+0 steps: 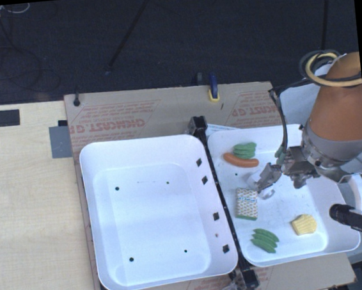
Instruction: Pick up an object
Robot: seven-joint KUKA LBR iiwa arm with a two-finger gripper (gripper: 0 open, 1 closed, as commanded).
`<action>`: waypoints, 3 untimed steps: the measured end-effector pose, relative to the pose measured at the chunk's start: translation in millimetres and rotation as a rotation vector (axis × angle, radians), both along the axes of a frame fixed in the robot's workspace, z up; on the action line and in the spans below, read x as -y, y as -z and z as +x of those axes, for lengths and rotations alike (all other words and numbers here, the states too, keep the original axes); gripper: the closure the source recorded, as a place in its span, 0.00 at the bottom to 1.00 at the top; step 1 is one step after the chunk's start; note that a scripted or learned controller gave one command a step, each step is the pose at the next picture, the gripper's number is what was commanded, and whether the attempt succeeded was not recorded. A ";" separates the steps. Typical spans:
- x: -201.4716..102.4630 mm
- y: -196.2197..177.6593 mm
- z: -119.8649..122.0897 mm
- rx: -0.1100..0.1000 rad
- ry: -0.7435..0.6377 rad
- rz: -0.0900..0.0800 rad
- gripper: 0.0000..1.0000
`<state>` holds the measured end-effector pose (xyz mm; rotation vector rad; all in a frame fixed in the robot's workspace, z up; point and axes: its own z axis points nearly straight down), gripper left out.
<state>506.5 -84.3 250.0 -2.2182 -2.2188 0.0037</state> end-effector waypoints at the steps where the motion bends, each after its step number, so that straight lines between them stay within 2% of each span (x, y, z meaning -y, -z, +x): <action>1: -4.8 12.5 -29.6 -0.002 0.001 0.000 0.00; 2: -3.8 2.3 -28.4 -0.002 0.004 0.000 1.00; 3: -43.3 -106.5 -7.4 0.015 -0.005 0.000 1.00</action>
